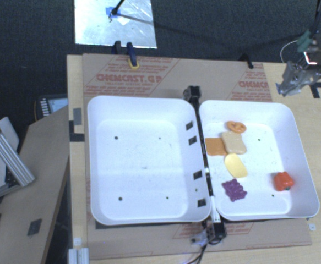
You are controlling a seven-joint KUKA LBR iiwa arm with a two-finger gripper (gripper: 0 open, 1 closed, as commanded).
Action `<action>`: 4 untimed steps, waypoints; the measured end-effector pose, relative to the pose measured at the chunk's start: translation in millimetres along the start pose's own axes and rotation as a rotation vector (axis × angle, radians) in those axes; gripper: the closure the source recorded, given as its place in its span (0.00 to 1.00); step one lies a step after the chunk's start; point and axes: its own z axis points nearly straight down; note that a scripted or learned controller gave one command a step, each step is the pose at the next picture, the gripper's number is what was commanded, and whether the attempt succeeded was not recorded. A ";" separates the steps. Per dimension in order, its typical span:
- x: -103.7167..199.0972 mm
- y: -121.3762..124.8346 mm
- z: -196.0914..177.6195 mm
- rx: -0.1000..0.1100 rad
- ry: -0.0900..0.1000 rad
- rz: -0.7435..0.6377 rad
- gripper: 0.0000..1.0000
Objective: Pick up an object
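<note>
The right bin point(298, 147) holds several small toy foods. An orange pretzel-shaped piece point(236, 126) lies at the back, with a tan bread slice point(234, 143) just in front of it and a brown-orange square point(215, 146) to its left. Nearer the front lie a pale yellow piece point(236, 165) and a purple grape bunch point(234, 189). A red pepper point(283, 181) sits apart near the right wall. My gripper point(288, 86) hangs above the bench beyond the right bin's far right corner, well away from all the pieces and holding nothing that I can see.
The left bin point(102, 147) stands beside the right one, joined along a black clipped divider point(200, 147). A shiny metal sheet point(115, 15) lies behind the bench. A slanted aluminium rail point(6, 153) stands at the far left. Cables point(320, 10) hang by the arm.
</note>
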 end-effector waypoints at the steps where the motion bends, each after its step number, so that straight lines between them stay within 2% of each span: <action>1: 76.6 -17.4 137.8 0.030 -0.001 -0.003 1.00; 2: 112.7 -0.3 -27.1 -0.003 0.003 -0.001 1.00; 3: 181.2 -24.9 10.2 0.019 0.000 -0.004 1.00; 4: 245.8 33.9 96.6 0.023 -0.003 -0.001 1.00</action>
